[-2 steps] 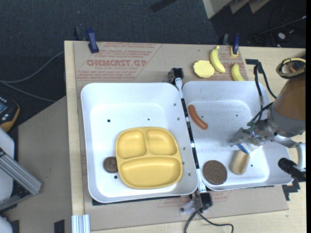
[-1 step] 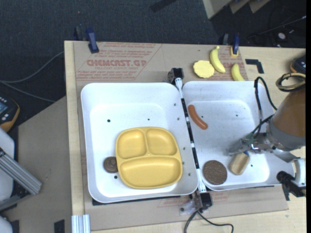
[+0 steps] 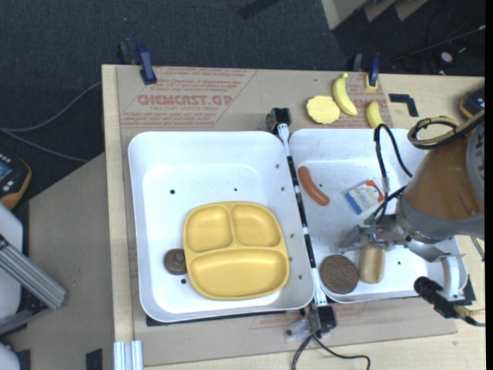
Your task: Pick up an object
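Nearest the camera, the brown round cookie (image 3: 339, 274) is lying just left of and below the gripper (image 3: 373, 241), touching the tan cylinder (image 3: 372, 264), which is lying directly under it with its long axis running near-to-far. The arm seems to be lowering for the grasp, and whether anything is being held cannot be told; next it would need to close across the cylinder's width. Farther off, the red sausage (image 3: 313, 186) is pointing diagonally.

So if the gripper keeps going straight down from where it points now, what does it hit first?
Most likely the tan cylinder in the right bin, directly under the gripper; the brown cookie lies just beside it. Depth is hard to judge.
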